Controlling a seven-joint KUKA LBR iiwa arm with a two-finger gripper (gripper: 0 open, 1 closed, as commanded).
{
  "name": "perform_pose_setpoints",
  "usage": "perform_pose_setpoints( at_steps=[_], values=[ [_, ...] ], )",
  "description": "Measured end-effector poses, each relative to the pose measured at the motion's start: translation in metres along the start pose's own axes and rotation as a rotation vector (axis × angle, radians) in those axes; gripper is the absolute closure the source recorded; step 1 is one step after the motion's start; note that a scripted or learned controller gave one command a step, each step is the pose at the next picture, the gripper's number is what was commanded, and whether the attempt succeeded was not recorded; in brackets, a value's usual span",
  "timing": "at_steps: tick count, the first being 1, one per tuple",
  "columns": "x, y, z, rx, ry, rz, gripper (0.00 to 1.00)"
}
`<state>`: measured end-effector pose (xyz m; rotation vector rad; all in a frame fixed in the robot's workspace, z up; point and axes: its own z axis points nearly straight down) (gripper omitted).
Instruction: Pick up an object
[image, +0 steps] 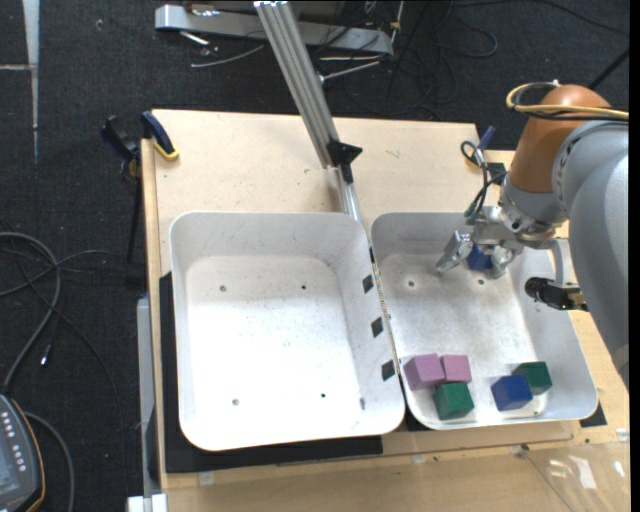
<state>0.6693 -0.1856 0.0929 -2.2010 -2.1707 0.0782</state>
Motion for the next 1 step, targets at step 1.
perform_pose_setpoints(
  at_steps=[1],
  values=[
    [-0.0006, -0.0011, 0.0028, -0.005, 0.001, 0.001, 0.0]
  ],
)
